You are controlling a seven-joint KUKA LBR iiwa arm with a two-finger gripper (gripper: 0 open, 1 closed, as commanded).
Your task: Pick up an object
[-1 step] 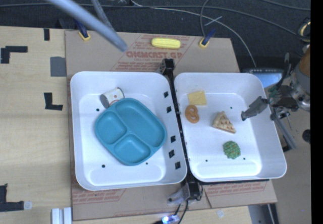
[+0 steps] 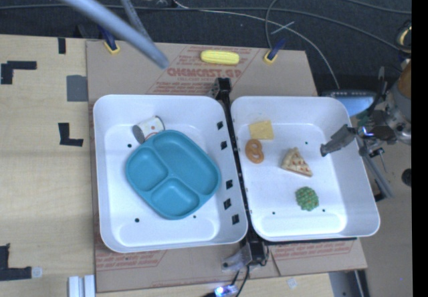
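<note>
Here, end effector [image 2: 344,136] low over right bin's [image 2: 334,225] right edge, finger state unclear.

We see a robotics lab: a wooden worktop [image 2: 40,155] with black tape marks, a printed cardboard sheet [image 2: 200,71] clamped under two white bins [image 2: 107,115], loose black cables [image 2: 294,15] trailing behind, and toy food such as a plastic pizza slice [image 2: 295,162].
</note>
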